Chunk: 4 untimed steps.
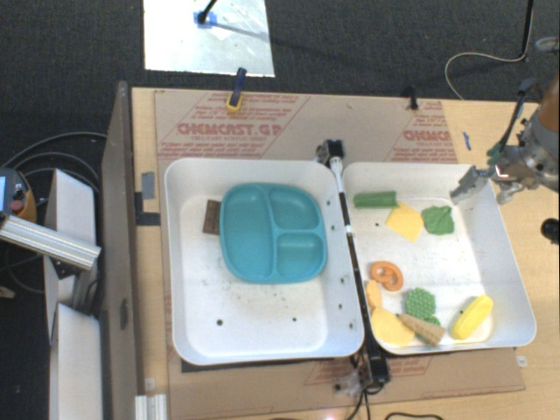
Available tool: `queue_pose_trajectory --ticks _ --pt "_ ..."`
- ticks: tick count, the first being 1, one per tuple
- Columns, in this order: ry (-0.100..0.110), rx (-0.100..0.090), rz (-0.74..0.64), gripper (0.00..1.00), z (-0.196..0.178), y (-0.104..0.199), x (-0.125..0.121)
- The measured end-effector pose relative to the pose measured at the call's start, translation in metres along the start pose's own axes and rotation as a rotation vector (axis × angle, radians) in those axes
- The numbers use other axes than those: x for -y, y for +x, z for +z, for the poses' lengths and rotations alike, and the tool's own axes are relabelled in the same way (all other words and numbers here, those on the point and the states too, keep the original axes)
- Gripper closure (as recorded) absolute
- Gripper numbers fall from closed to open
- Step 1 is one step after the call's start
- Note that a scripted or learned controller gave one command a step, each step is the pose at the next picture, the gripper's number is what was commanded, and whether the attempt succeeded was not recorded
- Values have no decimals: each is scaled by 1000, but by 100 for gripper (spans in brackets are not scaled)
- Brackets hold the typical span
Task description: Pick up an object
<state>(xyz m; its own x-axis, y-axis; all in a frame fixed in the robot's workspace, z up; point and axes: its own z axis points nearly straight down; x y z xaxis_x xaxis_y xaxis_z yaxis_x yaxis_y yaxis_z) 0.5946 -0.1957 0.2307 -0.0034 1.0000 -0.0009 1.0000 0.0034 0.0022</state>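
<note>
The tool (477, 185) is seen at the right edge, above the far right corner of the right bin (503, 261); whether it is spread or closed cannot be told, and nothing is seen gripped in it or touched by it. The left bin (197, 322) is occupied by a teal divided plate (273, 234), with a small brown block (212, 217) lying just beside the plate's left edge. In the right bin, a green stick (374, 199), a yellow wedge (406, 222) and a green leafy piece (438, 220) are grouped near the far side. Nearer the front are found an orange ring (386, 275), a green bumpy piece (420, 304), a yellow corn-like piece (472, 317) and a tan cone (423, 329), the last resting on a pale yellow piece (389, 326). Both bins are carried side by side on the surface (262, 121).
</note>
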Motion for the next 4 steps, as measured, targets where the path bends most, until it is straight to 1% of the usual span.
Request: queue_pose_trajectory --ticks 1,2,3,4 --pt "-6 1 -3 0 95 17 -50" --pt "0 0 1 0 128 21 -36" --pt "-3 1 3 0 146 -3 -49" --pt "-3 0 -3 0 100 12 -67"
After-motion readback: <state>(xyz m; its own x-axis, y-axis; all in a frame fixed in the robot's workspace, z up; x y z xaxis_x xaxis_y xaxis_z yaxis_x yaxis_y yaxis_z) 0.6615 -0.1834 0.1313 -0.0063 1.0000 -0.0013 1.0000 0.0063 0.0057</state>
